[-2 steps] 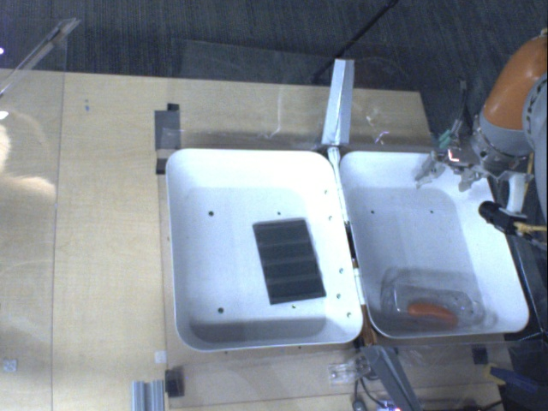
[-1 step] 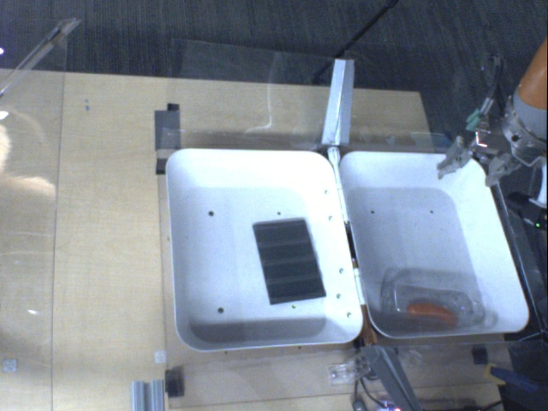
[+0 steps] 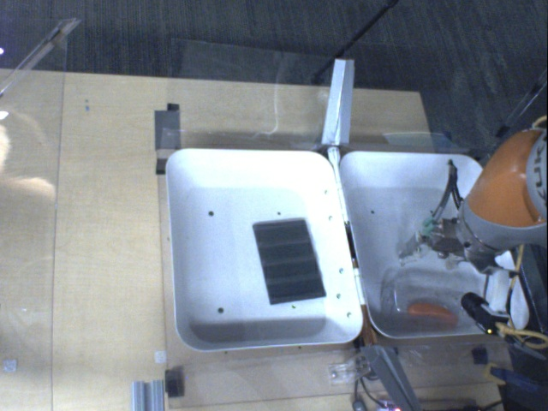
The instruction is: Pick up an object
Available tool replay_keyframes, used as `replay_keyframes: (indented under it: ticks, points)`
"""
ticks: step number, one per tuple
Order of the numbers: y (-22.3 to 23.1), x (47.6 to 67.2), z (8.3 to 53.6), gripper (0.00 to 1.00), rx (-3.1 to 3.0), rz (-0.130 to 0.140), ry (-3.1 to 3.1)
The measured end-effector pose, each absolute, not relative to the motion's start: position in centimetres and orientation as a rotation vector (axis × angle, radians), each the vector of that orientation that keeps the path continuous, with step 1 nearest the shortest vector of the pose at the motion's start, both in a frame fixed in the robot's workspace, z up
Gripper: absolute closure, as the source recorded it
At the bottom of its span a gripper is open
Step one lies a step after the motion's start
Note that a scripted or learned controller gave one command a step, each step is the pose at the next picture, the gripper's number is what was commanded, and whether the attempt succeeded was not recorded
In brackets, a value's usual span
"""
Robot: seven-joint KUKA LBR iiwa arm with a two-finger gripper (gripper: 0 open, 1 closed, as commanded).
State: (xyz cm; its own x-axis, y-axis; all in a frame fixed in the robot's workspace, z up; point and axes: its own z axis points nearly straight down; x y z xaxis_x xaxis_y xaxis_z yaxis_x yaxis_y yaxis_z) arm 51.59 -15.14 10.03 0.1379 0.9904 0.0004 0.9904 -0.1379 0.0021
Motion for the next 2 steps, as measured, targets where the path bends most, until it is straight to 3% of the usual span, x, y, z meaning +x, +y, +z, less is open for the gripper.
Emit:
replay_keyframes:
  ticks: [1, 2]
  points:
    - [-18.4, 49.2, 9.0, 0.0, 2.62, 0.017, 1.717]
    - [-15.1, 53.9, 9.0, 0.0, 2.395, 0.016, 2.016]
